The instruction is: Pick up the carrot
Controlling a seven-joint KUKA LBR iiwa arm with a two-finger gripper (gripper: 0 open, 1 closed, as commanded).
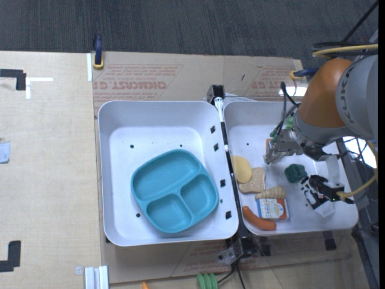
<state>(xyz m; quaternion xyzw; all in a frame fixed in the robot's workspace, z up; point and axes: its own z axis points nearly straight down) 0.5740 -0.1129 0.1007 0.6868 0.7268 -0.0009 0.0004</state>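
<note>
We see the gripper [272, 154] low in the right bin [337, 218], near the middle of its left half. It is too small and cluttered from this angle for us to tell whether it is open or closed, or whether it has hold of anything. The arm [328, 101] comes in from the right over the bin's far right corner. Its orange band sits high above the bin, and the wrist bends down and leftward towards the bin floor. Just at the gripper's left side we make out a thin upright sliver of orange, which we take for the carrot [268, 144]. It is touching or very nearly touching the gripper, most of it is hidden, and we cannot say whether it is gripped. Close in front of the gripper lies a pale yellow potato-like piece [242, 168], touching a slice of toast [254, 180]. Nearer the front wall come a cone-shaped piece [272, 192], a small carton [272, 209] and a red-orange sausage-like piece [258, 219]. A dark green lump [295, 173] rests just to the gripper's right. The left bin [120, 125] holds a blue divided plate [174, 190], well apart from the gripper.
</note>
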